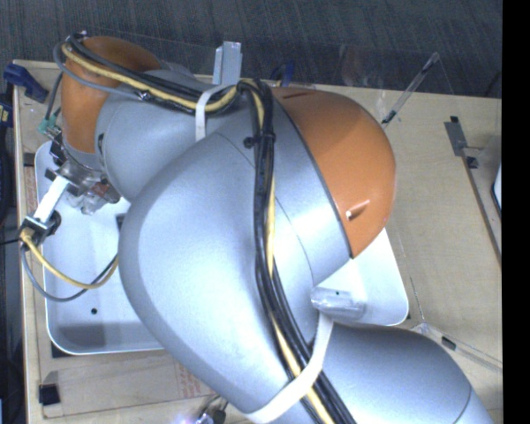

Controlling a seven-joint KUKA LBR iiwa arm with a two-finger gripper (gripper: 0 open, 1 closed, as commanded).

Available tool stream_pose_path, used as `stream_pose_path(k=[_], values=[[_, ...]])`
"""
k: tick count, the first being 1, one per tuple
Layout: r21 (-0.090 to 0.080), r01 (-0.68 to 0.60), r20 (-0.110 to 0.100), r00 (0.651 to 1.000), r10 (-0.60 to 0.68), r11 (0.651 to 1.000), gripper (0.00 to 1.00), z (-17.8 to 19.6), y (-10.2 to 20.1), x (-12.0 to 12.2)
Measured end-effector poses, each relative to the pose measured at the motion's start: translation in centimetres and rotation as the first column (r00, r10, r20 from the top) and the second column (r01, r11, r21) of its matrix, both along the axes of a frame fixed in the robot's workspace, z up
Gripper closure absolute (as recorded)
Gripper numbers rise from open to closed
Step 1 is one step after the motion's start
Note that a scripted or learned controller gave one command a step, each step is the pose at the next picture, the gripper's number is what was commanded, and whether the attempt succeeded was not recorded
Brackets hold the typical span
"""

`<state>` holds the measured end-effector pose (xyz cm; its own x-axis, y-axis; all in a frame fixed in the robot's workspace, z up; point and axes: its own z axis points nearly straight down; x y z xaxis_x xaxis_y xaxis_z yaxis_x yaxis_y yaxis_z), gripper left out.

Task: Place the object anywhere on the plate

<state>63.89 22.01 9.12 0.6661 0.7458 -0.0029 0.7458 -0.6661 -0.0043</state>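
1. Pale wooden bench (442,193) carries two shallow white bins; the left bin (88,325) shows along its near-left corner.
2. Most of both bins lies under the grey arm (238,263).
3. Its gripper (81,184) hangs over the left bin's far-left edge.
4. The object and plate cannot be made out.

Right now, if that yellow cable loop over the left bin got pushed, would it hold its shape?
Probably not: the yellow cable sags in a slack curve, so it looks floppy. It looks thin against the left bin, so it is likely light and would swing aside easily.
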Motion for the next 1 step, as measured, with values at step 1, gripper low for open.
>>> stream_pose_path(k=[1], values=[[0.001, -0.265, -0.001, 0.964, 0.265, 0.964, 1.00, 8.68, -5.09, -5.73]])
